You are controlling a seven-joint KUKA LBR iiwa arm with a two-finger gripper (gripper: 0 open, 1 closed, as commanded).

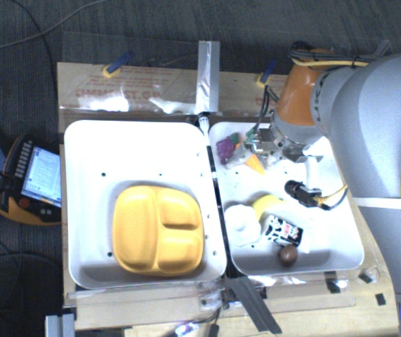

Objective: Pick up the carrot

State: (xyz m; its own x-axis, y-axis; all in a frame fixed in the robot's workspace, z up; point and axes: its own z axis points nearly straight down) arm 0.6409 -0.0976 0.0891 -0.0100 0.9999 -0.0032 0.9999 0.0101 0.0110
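A: Where is the carrot (255, 163) sitting for you right now?

B: I'm seeing a small orange wedge in the right bin (340, 258), up in the part farthest from the yellow tray (159, 228). It's lying just right of the purple toy (226, 147), and the white cup (240, 223) is sitting well below it, nearer the front.

A: And the gripper (262, 144)?

B: It's hanging right over that same corner. From the gripper, the carrot is lying just below and a touch toward the yellow tray, very close, maybe touching, though I'm not able to say which. The wedge seems to be running slantwise, point toward the purple toy, but it's too small for me to swear to its axis.

A: Are the fingers spread or pinched?

B: I'm honestly not able to tell; the wrist and the orange band are covering that part. I'm not seeing the carrot between anything, so I'm not calling it held.

A: So what does the move turn on?

B: I'm judging it needs a slight shift toward the carrot, then straight down
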